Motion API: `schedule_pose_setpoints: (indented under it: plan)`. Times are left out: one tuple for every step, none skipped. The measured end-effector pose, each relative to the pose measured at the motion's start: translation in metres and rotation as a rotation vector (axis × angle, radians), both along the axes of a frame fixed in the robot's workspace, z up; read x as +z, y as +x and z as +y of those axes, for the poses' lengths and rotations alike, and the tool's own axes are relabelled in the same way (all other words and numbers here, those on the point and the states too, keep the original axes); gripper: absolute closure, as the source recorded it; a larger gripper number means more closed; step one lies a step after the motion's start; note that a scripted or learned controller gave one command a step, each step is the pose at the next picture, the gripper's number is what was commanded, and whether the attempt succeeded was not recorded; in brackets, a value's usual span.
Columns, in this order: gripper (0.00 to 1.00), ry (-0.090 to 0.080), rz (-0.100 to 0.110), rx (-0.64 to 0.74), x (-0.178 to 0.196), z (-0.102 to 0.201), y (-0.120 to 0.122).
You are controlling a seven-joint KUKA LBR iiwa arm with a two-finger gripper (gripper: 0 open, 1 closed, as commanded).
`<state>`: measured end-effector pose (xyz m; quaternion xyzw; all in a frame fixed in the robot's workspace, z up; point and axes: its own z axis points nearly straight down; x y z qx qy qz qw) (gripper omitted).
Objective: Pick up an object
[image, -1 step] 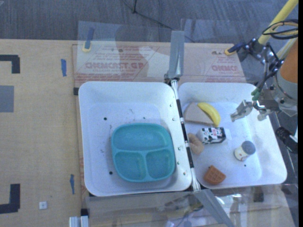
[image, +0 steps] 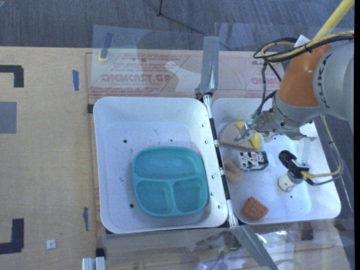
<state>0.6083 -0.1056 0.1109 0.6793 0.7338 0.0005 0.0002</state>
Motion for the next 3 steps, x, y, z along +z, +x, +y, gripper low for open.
schedule_pose_setpoints:
  plan:
    - [0.0,-0.001,-0.013,-0.037,-0.017,-0.03,0.036]
    - [1.0,0.0,-0.02,-0.035,-0.005,-0.029,0.038]
    - [1.0,-0.001,-0.002,-0.031,0.114,0.032,0.037]
